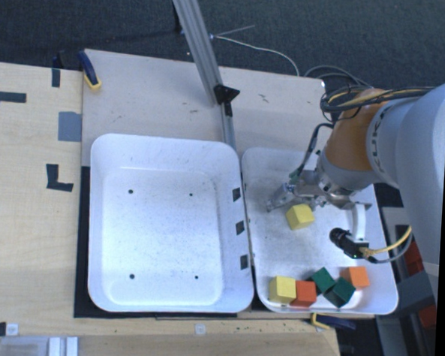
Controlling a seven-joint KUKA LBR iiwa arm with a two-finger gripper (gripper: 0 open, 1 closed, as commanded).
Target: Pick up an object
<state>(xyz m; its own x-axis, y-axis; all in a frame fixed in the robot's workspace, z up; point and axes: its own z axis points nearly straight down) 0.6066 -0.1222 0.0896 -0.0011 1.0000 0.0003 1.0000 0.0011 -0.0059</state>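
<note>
Bins: two, white; right bin point(262, 213) beneath the gripper, left bin point(110, 167) well off to its left.
Blocks: six in the right bin.
Yellow: two; yellow block point(300, 216) just below the fingertips, second yellow block point(282, 288) further down at the rim.
Others: orange-red block point(305, 293), two green blocks point(332, 285), orange block point(358, 276).
Orientation: the near yellow block is a cube, tilted, with no long axis.
Arm: arm point(390, 139) enters from the right, wrist bent down.
Gripper: gripper point(293, 197), fingers apparently spread, nothing between them.
</note>
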